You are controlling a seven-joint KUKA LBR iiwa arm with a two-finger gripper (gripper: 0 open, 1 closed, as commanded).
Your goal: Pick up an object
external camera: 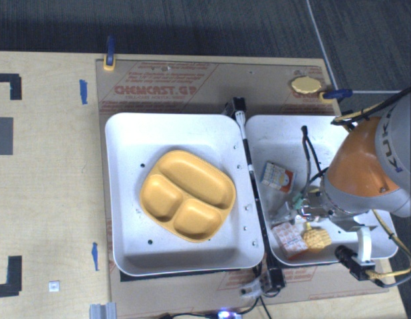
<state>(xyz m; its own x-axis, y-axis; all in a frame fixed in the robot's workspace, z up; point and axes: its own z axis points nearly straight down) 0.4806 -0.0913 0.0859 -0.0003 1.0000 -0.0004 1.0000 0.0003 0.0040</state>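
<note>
The right bin [285, 128] holds several small items. A small printed packet [276, 176] lies near its middle left. A clear wrapper with reddish contents [287, 237] sits at the front, with a yellow corn-like piece [316, 237] beside it. My gripper [312, 209] reaches down into this bin just above the yellow piece and next to a small green-and-clear item [297, 202]. The grey and orange wrist [362, 168] hides most of the gripper, and I see nothing held in it.
The left bin [126, 178] carries a large yellow three-section plate [187, 195]. A black divider rail [249, 171] runs between the bins. Black cables [308, 153] trail over the right bin. A yellow disc [306, 84] lies on the cardboard behind it.
</note>
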